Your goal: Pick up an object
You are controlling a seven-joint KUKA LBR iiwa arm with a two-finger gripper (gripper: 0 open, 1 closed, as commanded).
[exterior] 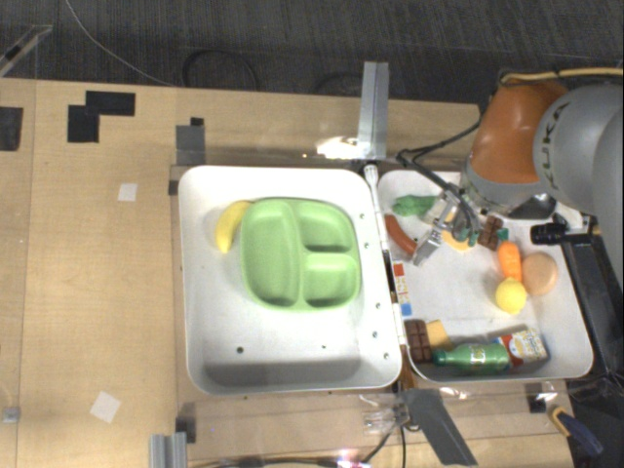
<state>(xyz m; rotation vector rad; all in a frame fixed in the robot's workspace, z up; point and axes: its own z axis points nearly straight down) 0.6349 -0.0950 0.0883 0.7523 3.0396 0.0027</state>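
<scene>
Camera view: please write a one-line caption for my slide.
Gripper hovers over the right bin of toy food; green tray and banana lie in the left bin.

My gripper [430, 244] hangs over the right bin [458, 295]. Just to its left lies a red sausage [398, 232], and past that the wall between the bins [382, 261]. Behind it sits a green thing [414, 204]. To its right lie a carrot [509, 259], a lemon [511, 296] and an egg [539, 273]. In front of the jaws I see bare white floor, until a green bottle [475, 357] lies across.
</scene>
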